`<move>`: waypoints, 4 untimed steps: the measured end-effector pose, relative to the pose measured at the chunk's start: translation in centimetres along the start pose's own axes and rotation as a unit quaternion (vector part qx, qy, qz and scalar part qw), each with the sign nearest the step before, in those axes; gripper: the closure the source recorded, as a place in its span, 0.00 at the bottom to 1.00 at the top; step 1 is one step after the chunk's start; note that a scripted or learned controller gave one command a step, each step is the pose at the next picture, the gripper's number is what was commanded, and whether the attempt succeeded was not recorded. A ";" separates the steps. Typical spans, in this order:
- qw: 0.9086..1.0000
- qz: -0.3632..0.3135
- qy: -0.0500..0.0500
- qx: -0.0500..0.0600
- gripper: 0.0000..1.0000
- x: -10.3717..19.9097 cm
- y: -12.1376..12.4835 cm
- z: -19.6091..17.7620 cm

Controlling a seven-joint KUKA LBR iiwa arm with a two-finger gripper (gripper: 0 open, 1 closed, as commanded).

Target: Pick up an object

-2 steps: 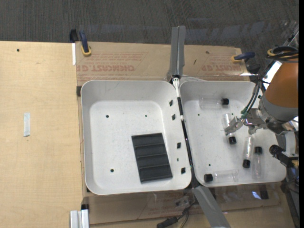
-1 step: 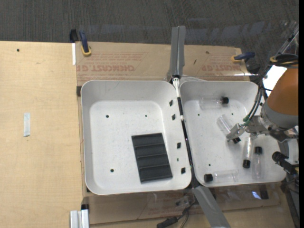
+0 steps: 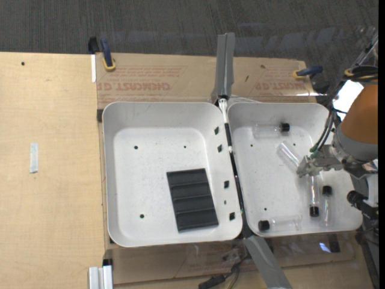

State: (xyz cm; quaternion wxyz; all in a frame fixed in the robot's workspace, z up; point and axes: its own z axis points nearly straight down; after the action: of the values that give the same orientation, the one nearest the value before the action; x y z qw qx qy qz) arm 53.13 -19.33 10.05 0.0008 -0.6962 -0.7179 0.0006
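My gripper [image 3: 308,167] hangs low over the right bin [image 3: 252,116], reaching in from the right edge under the orange band [image 3: 366,114]. Several clear tubes with black caps lie in this bin. One tube [image 3: 287,154] lies slanted just left of the gripper. Another tube [image 3: 314,196] lies right below it, with its cap toward the front. A third tube [image 3: 269,129] rests near the back wall. A black ribbed block [image 3: 191,199] lies flat in the left bin [image 3: 120,161], toward its front right.
More clear tubes lie at the right bin's front wall [image 3: 280,224] and by its right side [image 3: 326,202]. A grey divider bar [image 3: 225,65] runs between the bins. Brown cardboard [image 3: 156,80] lies behind them, held by clamps [image 3: 107,58].
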 end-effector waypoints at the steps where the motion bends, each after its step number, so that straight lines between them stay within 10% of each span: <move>1: 1.000 -0.007 -0.001 -0.001 1.00 3.3 6.7 -5.5; 2: 1.000 -0.007 -0.001 -0.001 0.00 3.3 6.7 -5.5; 3: 0.999 -0.033 -0.001 0.000 0.00 3.8 11.5 0.9; 4: 0.999 -0.050 -0.001 -0.001 0.00 2.4 6.3 0.8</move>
State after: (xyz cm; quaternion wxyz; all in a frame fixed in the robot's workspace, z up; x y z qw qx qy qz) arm 59.34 -16.70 9.21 -0.0002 -0.6598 -0.7515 0.0003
